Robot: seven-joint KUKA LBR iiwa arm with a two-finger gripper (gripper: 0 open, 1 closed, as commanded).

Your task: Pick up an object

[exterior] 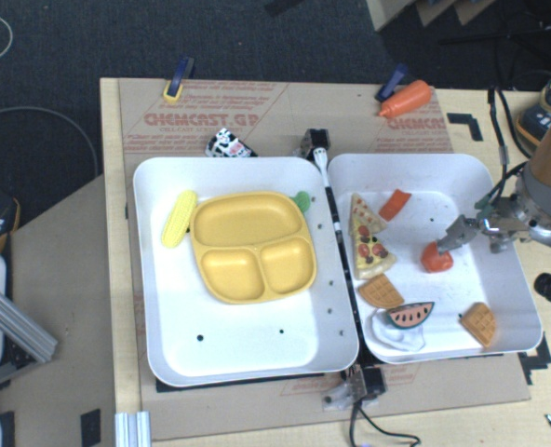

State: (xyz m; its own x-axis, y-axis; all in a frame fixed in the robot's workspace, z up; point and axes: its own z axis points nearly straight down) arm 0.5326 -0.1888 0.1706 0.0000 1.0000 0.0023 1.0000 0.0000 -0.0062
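Observation:
My gripper (456,235) reaches in from the right over the right bin (462,170), low and slanted down to the left. Its tip sits just above and to the right of a small red toy (436,260), touching or nearly touching it. Around that toy lie a pizza slice (367,237), an orange-red piece (394,203), a brown cracker (380,292), a watermelon slice (410,315) on a white object (392,335), and a waffle piece (478,323).
The left bin (164,324) holds a yellow divided tray (252,245), a corn cob (178,218) and a green piece (302,200). On the bench behind the bins are a carrot (406,99) and a black-and-white toy (229,144). Cables hang by the arm at right.

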